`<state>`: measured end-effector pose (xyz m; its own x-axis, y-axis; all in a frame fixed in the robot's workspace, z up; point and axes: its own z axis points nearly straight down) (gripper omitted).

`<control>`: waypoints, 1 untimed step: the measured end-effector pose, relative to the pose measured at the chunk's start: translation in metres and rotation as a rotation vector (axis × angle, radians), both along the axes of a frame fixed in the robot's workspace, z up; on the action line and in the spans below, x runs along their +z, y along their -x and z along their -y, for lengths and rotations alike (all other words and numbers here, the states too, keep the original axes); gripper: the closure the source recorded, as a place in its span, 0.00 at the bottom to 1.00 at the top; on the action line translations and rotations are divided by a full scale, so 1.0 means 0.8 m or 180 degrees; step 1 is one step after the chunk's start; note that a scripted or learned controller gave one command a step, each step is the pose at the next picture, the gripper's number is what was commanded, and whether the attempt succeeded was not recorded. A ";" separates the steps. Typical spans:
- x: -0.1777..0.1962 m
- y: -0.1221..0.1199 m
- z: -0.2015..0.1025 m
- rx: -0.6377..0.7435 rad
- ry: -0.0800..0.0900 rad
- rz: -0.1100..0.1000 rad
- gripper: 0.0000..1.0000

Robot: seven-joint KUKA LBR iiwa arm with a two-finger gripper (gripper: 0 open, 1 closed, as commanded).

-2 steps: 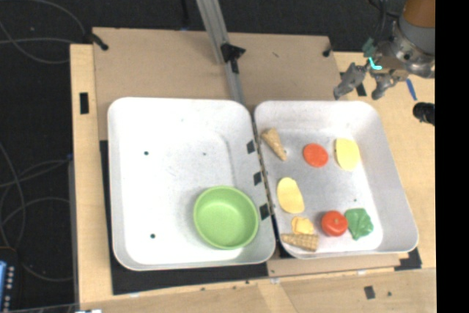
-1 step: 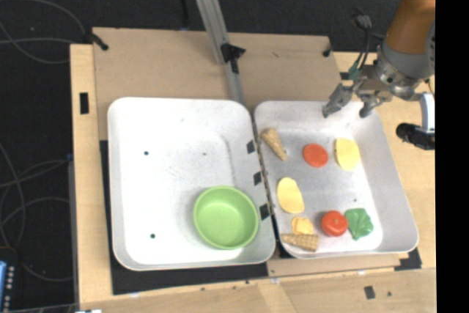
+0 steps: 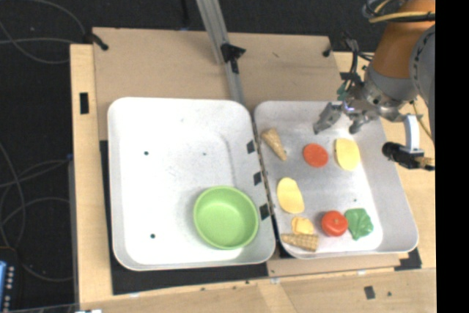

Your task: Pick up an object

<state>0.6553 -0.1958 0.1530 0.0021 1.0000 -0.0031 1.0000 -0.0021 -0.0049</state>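
Observation:
My gripper [image 3: 339,123] hangs open over the far side of the right bin [image 3: 388,194], with nothing between its fingers. Just below it lie a small red round piece [image 3: 316,155] and a pale yellow piece [image 3: 347,154]. A tan cone [image 3: 274,144] rests near the bin's left wall. Lower down sit a yellow oval [image 3: 290,195], a red tomato [image 3: 334,223], a green piece [image 3: 358,223], and a yellow-and-waffle piece [image 3: 302,234] at the front rim.
The left bin [image 3: 161,150] holds a green bowl [image 3: 226,216] near its front right corner. A grey metal pole [image 3: 212,18] slants up from between the bins. Dark cables lie beyond the bench on the left.

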 end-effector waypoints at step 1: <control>-0.064 0.000 0.002 -0.0005 0.0004 0.0014 0.00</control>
<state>0.6550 -0.1977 0.1015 0.0037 1.0000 -0.0043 1.0000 -0.0037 -0.0005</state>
